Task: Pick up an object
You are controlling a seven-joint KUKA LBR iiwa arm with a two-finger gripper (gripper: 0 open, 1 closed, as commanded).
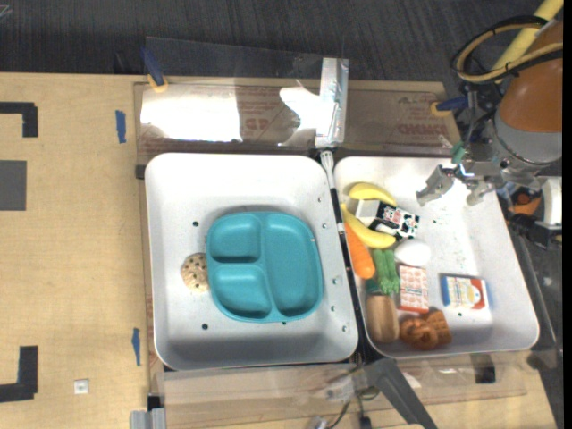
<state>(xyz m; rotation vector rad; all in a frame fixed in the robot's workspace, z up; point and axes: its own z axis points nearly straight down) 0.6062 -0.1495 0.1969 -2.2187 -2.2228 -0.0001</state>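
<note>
My gripper (454, 190) hangs over the back of the right bin (500, 239), open, with nothing between its fingers. To its left and lower lie two bananas (368, 193), a black-and-white carton (394, 219), an orange carrot (360, 257) and a white egg (412, 254). Nearer the front are a green vegetable (386, 273), a red-and-white packet (412, 290), a small white box (466, 293), a bread roll (382, 318) and a brown pastry (427, 328). All of them rest on the bin floor, apart from the gripper.
The left bin (170, 195) holds a teal divided plate (265, 264) and a cookie (195, 272) beside it. A clear plastic panel (241, 105) stands behind the bins. Bare bin floor lies right of the egg, below the gripper.
</note>
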